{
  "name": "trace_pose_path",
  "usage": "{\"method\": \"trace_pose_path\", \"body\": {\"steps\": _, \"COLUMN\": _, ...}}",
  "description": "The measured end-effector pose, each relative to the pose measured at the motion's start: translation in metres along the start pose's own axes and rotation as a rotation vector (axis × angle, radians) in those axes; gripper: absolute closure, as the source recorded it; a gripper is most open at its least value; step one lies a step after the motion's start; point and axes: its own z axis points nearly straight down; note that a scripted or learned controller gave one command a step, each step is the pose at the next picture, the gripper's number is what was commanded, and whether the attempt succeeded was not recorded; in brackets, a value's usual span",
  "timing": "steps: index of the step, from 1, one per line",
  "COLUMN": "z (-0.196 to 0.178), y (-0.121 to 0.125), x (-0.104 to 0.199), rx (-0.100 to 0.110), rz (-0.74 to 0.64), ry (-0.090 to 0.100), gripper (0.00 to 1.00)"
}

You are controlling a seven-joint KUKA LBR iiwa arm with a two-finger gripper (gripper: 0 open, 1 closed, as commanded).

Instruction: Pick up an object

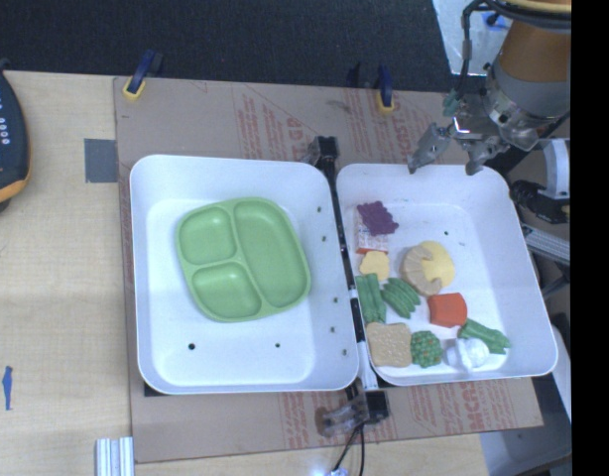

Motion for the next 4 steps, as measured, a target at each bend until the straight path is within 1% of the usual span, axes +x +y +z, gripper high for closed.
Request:
{"method": "trace_pose_path", "body": {"steps": 1, "z": 0.15, "y": -0.085, "x": -0.043, "rx": 0.019, "rz": 0.006, "ry": 0.003, "gripper": 0.0}}
{"method": "trace_pose_path", "body": {"steps": 2, "z": 0.17, "y": -0.069, "x": -0.037, "rx": 0.003, "rz": -0.001, "ry": 0.001, "gripper": 0.0}}
{"method": "trace_pose_path", "body": {"steps": 3, "z": 0.158, "y": -0.069, "x": -0.038, "rx": 0.003, "rz": -0.002, "ry": 0.0, "gripper": 1.0}}
{"method": "trace_pose_path", "body": {"steps": 4, "z": 0.062, "y": -0.041, "x": 0.057, "rx": -0.012, "rz": -0.009, "ry": 0.004, "gripper": 1.0}}
